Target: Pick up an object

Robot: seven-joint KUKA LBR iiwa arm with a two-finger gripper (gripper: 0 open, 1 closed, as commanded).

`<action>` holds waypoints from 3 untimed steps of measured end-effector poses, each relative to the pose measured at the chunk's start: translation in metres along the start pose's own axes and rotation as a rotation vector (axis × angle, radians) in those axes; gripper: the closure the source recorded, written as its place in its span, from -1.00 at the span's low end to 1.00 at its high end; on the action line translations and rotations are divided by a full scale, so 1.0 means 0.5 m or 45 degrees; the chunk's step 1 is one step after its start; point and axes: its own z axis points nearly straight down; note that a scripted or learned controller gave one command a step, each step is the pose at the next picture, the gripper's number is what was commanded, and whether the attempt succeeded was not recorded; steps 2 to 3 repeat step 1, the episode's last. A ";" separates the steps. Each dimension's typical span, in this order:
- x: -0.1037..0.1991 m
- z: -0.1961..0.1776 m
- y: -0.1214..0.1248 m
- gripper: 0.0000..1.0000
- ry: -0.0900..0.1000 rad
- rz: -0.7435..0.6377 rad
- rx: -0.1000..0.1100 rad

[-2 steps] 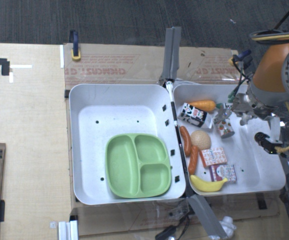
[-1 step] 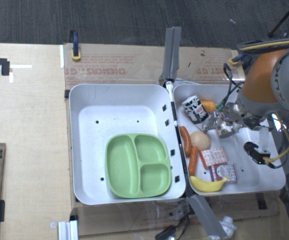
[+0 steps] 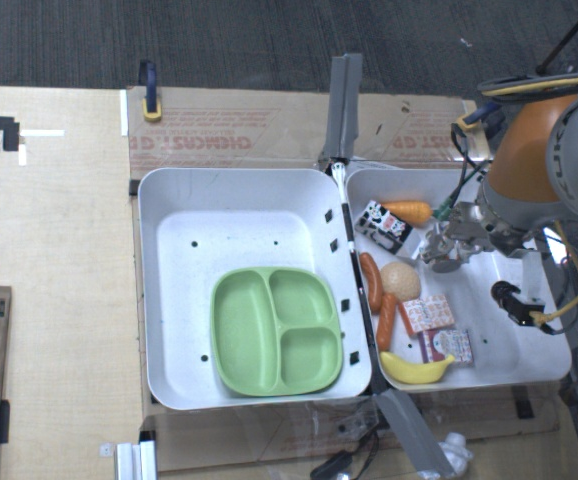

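I see the orange carrot (image 3: 407, 210) lying crosswise at the right bin's (image 3: 529, 368) far edge (tip rightward), the gripper (image 3: 447, 251) poised just beside it, grip state unclear.

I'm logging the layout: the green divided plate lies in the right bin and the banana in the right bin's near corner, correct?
Not quite. The camera view shows the green plate in the left bin, not the right. The banana does lie in the right bin's near corner.

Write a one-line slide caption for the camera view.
KUKA arm's gripper hovers over the right bin of toy food, near the carrot; green divided plate sits in the left bin.
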 end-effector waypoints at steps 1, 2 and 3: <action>0.144 -0.181 -0.010 1.00 -0.001 0.103 0.000; 0.144 -0.181 -0.010 1.00 -0.001 0.103 0.000; 0.144 -0.181 -0.010 1.00 -0.001 0.103 0.000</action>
